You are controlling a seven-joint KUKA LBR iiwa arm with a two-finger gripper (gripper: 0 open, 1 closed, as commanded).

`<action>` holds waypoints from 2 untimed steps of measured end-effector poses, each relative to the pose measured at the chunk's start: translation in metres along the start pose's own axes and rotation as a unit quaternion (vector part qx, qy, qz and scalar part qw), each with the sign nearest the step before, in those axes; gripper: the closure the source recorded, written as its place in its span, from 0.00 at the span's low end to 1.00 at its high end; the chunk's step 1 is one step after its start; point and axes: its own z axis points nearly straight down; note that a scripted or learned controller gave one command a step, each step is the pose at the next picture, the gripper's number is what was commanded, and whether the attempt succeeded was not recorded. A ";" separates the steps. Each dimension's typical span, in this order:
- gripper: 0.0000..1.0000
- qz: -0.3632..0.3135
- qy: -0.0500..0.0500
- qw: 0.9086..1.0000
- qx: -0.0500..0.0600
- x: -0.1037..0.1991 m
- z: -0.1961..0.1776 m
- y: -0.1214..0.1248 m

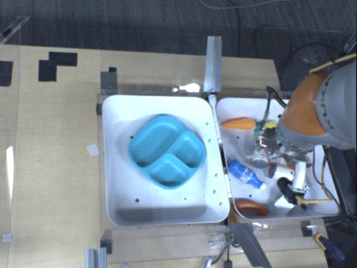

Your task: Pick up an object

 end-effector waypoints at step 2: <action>1.00 -0.019 -0.001 1.000 0.013 -0.029 -0.104 0.001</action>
